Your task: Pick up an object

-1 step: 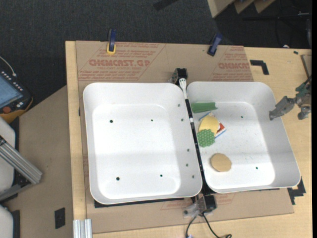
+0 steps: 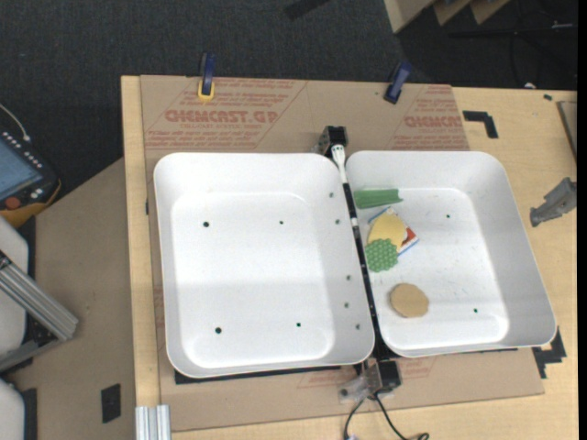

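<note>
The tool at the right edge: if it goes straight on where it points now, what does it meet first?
Probably the near rim of the right bin: the tool seems to point left and downward. Height is unclear, so it may pass above the rim.

a small grey part of the arm (image 2: 553, 201) pokes in at the right edge, hand unseen.

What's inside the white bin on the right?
The right bin holds a green flat piece, a yellow object partly lying over something red and blue, a green dotted round piece and a tan disc. What the yellow object covers is hidden.
</note>
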You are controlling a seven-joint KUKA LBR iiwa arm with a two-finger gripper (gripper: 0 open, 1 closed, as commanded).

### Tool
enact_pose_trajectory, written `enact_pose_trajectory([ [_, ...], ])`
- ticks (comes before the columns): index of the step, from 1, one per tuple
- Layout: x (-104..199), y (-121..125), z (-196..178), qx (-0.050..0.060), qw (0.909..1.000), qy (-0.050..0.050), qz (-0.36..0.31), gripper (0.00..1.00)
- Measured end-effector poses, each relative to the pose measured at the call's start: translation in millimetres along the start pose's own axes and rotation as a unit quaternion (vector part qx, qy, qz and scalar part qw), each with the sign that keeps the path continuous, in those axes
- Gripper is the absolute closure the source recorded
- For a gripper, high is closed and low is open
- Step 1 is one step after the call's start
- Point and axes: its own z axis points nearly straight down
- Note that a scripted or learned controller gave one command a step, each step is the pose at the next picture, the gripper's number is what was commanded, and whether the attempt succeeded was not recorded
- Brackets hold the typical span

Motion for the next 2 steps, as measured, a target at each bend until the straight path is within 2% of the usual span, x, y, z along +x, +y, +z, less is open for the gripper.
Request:
enact_pose_trajectory([
  [1, -0.5, 2.4, -5.2, 0.002, 1.0000, 0.000, 0.000, 1.00],
  [2, 54.8, 0.7, 52.7, 0.008, 1.0000, 0.004, -0.002, 1.00],
])
